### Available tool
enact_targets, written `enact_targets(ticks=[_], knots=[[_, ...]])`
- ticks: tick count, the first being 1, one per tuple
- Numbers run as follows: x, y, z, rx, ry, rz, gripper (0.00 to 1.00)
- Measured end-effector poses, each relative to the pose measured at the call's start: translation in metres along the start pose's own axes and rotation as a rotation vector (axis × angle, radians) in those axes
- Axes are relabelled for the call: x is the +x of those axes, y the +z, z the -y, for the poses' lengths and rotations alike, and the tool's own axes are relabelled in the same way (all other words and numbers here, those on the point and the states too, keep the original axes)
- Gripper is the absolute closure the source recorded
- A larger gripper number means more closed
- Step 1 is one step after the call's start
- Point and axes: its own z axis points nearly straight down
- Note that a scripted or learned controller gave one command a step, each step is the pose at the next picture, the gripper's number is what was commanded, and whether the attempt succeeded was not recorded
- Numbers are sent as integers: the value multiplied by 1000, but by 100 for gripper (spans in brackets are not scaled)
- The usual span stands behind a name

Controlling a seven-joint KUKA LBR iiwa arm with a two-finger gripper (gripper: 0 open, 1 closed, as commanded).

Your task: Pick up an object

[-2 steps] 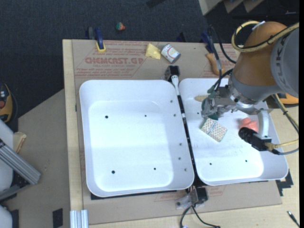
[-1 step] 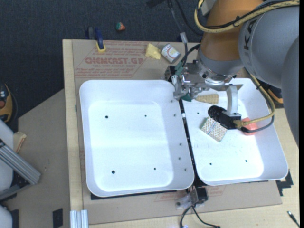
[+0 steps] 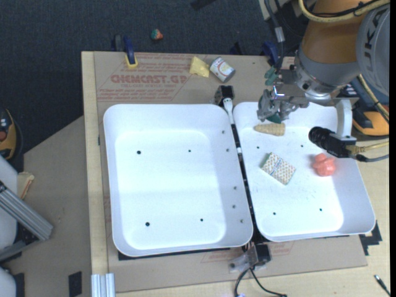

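Note:
In the right bin (image 3: 346, 218) lie three things: a tan wedge-shaped piece (image 3: 270, 129) near the far left corner, a patterned beige packet (image 3: 278, 168) near the middle, and a pink-red lump (image 3: 323, 164) toward the right. My gripper (image 3: 270, 111) hangs at the bin's far left, directly above and just behind the tan piece, close to touching it. The view does not show anything clamped between its fingers.
The left bin (image 3: 124, 228) lies beside the right one. Behind the bins on the cardboard sit a yellow scrap (image 3: 199, 67), a small white box (image 3: 222, 69), a black clip (image 3: 224, 94) and a blue clamp (image 3: 130, 50). A small coloured ball (image 3: 157, 34) rests on the dark floor.

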Motion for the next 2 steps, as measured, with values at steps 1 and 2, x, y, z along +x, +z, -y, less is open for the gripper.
enact_targets(ticks=[1, 2], knots=[[-54, 30, 30, 13, 1, -2, 100], [0, 42, 13, 8, -9, -3, 100]])
